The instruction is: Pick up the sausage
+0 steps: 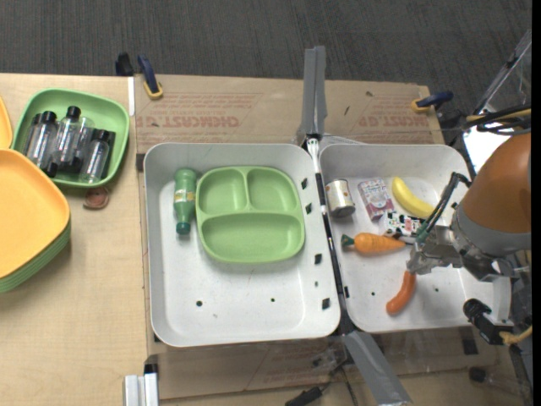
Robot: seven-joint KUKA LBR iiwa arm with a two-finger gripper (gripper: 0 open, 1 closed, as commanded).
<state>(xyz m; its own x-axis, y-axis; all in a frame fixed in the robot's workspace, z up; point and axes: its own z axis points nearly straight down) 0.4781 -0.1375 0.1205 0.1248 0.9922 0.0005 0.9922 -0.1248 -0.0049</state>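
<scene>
At the far left of the frame, a stack of orange plates sits on the tabletop, with a small green tray of dark-capped bottles in the upper left. The left bin holds a green bottle standing just beside a green divided plate. In the right bin, a small metal can lies near the left wall, then a pink packet, a banana and a carrot across the middle. The sausage lies tilted on the bin floor in the lower middle of the right bin, below the carrot. The end effector comes in from the right edge of the frame and hangs right at the sausage's upper end; whether its fingers are spread or closed cannot be told, and the sausage rests on the bin floor
</scene>
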